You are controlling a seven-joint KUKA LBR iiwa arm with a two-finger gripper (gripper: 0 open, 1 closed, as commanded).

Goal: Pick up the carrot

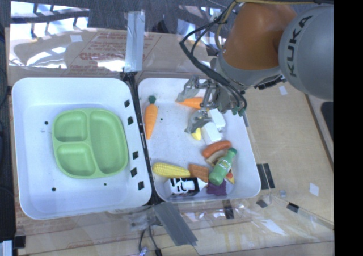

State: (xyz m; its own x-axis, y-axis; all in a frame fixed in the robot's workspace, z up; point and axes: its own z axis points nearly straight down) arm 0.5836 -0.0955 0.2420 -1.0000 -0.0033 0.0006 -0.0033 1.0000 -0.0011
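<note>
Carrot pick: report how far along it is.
Done: nothing lifted; the orange carrot with green top lies on the right white bin's floor by its left wall. In hand: the arm's hand hovers right of it, apart. Left: reach, grip, lift.

The grey arm (306,50) reaches in from the right, its orange band (255,36) bulging above the wrist. Black cables (204,28) loop along its left side. The claw (199,114) points down and to the left, low over the far part of the right bin.
</note>
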